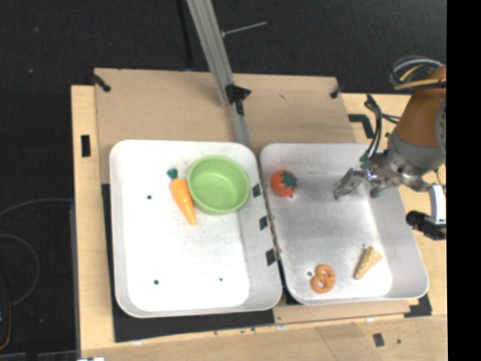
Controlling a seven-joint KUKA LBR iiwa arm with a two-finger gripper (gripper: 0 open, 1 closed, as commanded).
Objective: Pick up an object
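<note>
While arm reaches in from right, bench carries left bin and right bin. Left bin: green bowl, carrot touching its rim. Right bin: tomato, cone, pretzel. Gripper over bare floor of right bin, fingers spread, nothing between them (tomato nearest candidate, off to its left). Risk, judged: closing here grabs air; round tomato may roll from off-centre pinch.

- Two white bins: a left bin and a right bin
- One green bowl
- One carrot
- One tomato
- One pretzel
- One cone
- One gripper on the single arm
</note>
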